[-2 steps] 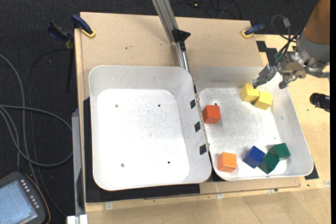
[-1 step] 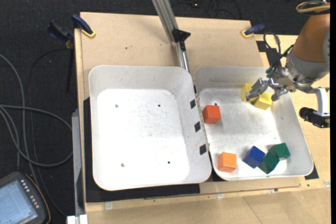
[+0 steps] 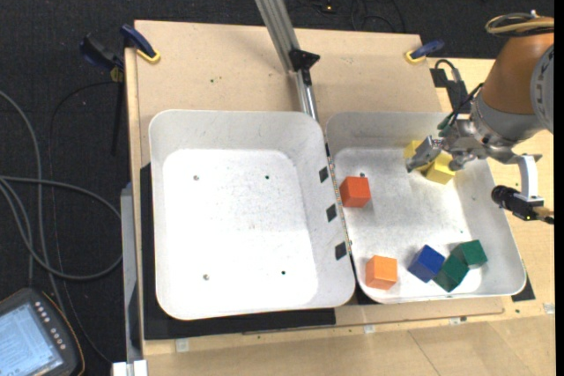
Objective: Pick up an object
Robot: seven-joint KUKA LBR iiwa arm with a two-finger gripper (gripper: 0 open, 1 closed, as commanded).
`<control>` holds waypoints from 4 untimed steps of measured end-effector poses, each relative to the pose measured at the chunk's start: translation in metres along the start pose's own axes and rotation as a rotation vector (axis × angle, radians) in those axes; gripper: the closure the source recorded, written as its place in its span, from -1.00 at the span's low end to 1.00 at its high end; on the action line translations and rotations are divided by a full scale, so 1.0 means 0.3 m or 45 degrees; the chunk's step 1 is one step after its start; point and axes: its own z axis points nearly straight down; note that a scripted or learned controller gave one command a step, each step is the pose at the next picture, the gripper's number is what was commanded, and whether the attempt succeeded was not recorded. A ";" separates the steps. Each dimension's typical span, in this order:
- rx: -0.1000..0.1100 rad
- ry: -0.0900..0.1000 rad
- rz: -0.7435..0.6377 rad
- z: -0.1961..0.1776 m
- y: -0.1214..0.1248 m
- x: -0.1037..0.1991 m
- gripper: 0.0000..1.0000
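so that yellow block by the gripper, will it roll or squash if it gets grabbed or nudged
The yellow block looks like a flat-faced cube, so it would probably slide rather than roll. Its crisp edges suggest a rigid piece, unlikely to squash. It lies near the right bin's far wall, right at the gripper, so a push might wedge it there.

**Bench as I'm seeing it from here**

I've got the tan fibreboard bench (image 3: 220,66) carrying two shallow white plastic bins side by side, touching at the middle: the left bin (image 3: 238,211) and the right bin (image 3: 401,216). Yellow-tipped clamps grip the back edge, one at the left corner (image 3: 141,44) and one at the right (image 3: 423,51).
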 end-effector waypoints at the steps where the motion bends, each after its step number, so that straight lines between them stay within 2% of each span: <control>1: -0.002 -0.002 0.000 -0.030 0.002 -0.001 1.00; 2: 0.011 0.006 -0.004 -0.222 -0.001 0.028 1.00; 3: 0.013 0.006 -0.003 -0.311 0.004 0.027 1.00; 4: 0.018 0.010 -0.010 -0.352 -0.010 0.214 1.00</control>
